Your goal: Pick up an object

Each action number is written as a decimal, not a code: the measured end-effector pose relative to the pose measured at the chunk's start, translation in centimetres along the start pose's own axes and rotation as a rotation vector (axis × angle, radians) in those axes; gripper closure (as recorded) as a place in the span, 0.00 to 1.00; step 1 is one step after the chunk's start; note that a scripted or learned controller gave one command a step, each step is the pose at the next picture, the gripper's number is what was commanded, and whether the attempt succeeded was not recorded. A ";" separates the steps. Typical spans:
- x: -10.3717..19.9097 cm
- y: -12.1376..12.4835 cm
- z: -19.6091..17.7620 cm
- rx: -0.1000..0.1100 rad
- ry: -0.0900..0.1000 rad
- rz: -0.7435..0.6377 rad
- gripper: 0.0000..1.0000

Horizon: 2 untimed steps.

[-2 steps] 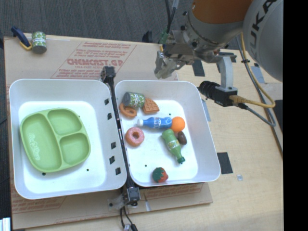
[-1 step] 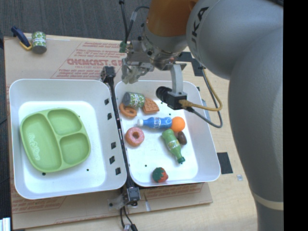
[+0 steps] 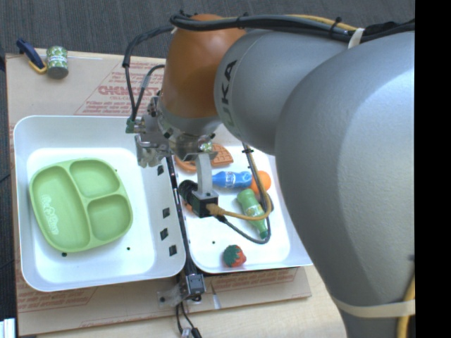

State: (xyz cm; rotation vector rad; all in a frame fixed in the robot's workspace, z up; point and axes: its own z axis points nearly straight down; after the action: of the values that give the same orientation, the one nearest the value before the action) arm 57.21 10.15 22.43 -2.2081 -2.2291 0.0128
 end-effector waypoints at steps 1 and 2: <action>4.7 -6.1 -0.9 -0.002 0.000 0.000 1.00; 10.0 -9.5 4.7 -0.001 -0.001 -0.001 1.00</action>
State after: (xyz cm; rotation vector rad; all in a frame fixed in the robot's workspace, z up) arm 47.56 20.02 17.77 -2.2079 -2.2312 0.0118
